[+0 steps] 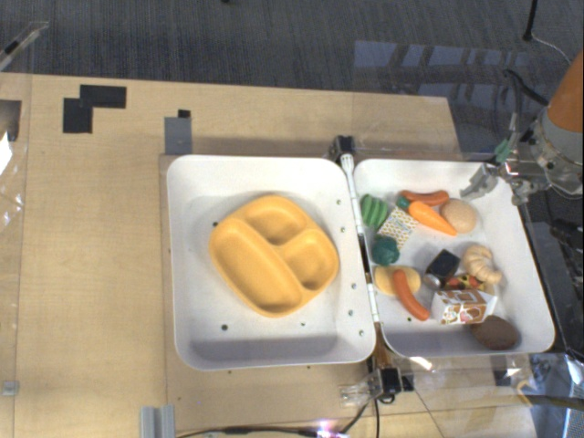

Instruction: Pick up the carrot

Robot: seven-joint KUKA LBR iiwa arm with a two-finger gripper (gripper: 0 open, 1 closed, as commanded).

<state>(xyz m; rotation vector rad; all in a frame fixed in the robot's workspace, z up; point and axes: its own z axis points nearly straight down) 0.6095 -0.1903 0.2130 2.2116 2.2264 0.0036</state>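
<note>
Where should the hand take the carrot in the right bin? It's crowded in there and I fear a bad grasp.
Grip the carrot across its thick orange middle, coming straight down from above. It lies flat and slanted, green top toward the bin divider, tip toward the beige egg-like piece. Probably close the fingers across its width, since neighbours crowd both ends.

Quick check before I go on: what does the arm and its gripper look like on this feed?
At the view's right edge, the arm shows an orange band above a grey metal wrist. Dark cables run along it. The gripper below is a small assembly of grey metal, with a pale finger pointing toward the right bin. A small green spot sits near the wrist.
</note>
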